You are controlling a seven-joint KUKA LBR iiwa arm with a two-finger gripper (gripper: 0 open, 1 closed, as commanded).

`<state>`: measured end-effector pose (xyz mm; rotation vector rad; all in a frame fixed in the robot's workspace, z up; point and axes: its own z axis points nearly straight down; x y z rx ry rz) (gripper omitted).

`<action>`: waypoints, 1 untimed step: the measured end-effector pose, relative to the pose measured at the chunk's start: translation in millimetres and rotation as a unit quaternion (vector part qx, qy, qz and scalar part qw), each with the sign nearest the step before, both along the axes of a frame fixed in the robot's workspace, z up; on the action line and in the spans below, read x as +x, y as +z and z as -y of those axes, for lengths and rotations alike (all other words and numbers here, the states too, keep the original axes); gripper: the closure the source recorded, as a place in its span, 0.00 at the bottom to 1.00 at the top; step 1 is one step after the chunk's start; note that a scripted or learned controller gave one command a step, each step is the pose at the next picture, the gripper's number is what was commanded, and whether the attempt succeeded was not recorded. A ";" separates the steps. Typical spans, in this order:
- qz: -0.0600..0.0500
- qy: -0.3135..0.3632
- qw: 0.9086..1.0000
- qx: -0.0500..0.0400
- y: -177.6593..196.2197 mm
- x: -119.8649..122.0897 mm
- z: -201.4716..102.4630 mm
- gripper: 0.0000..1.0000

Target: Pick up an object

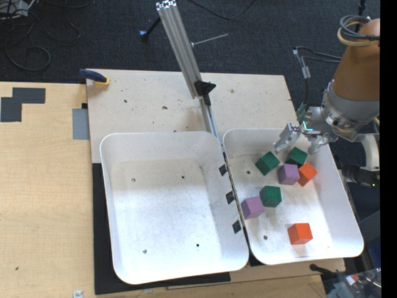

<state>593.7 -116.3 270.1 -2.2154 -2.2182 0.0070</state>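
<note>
My gripper (300, 144) hangs over the back of the right bin (335, 228), fingers spread open. A green cube (298, 156) sits just under and between the fingertips, not gripped. Close by lie another green cube (268, 162), a purple cube (288, 174) and an orange cube (307, 174). Nearer the front are a third green cube (270, 195), a purple cube (252, 207) and an orange cube (300, 233).
The left bin (124, 166) stands beside the right one, with black clips on the shared wall (228, 197). A slanted aluminium post (183, 48) rises behind the bins. A blue and yellow clamp (94, 77) lies at the bench's back left.
</note>
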 end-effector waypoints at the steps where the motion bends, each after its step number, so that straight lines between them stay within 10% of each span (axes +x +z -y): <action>1: 0.002 -0.001 1.000 0.000 2.3 0.6 0.6 0.00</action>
